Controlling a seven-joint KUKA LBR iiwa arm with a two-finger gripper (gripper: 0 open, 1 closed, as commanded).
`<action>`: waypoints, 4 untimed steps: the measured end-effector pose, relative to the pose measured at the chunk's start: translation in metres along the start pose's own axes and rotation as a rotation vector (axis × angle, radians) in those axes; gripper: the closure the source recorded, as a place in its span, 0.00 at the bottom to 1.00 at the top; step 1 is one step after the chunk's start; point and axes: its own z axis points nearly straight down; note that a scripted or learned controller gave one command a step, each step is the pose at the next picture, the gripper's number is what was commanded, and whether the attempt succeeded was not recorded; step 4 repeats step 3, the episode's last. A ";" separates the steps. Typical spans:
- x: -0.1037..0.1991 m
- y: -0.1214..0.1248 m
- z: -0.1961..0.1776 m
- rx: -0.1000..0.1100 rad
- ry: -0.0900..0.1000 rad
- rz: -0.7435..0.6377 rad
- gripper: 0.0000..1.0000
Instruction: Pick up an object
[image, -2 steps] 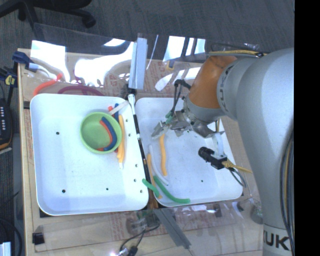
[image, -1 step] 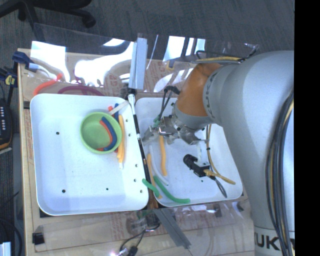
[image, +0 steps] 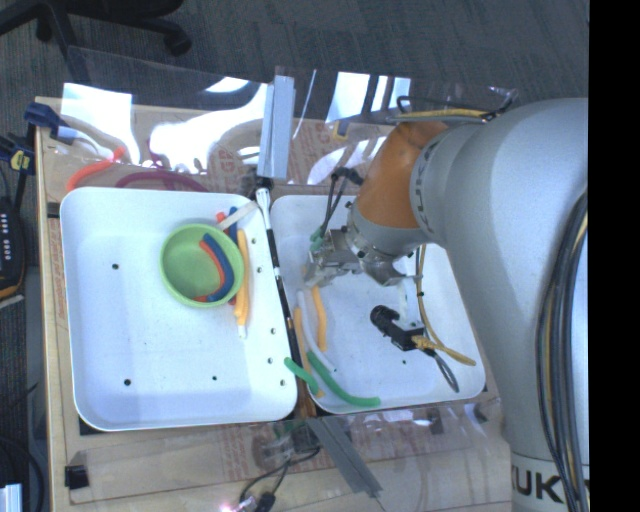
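Tool: low inside the arm-side bin, across the paired rims from the green bowl. Apart or together: cannot tell, masked by the wrist body. No clamped item visible.

Nearest the camera, forward of the bowl and toward the arm:
- surface, bare wood along the front edge;
- green strip, curved, lying across the front corner of the arm-side bin;
- white strip, just beside the green strip, slightly farther back.

Farther back, still forward of the bowl's centre, toward the arm:
- orange stick, thin, lying lengthwise close to the inner bin wall, far end just under the tool. Judged the likeliest thing for the pick.

Level with the bowl:
- bowl bin, carrying the bowl, with red and blue curved pieces inside;
- orange rod, touching the bowl's arm-side rim.

Procedure for the step in hand, judged as final alignment before closing:
1. Centre over the middle of the orange stick, not its end.
2. Set the closing direction across the narrow width.
3. Keep clear of the inner wall and the white strip.
4. Descend almost to the bin floor, close, lift straight up.
5. Confirm hold before moving away.
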 end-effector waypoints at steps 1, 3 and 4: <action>0.042 0.018 -0.091 -0.006 -0.002 -0.369 1.00; 0.034 0.046 -0.095 -0.005 0.001 0.134 1.00; 0.034 0.046 -0.095 -0.005 0.001 0.134 1.00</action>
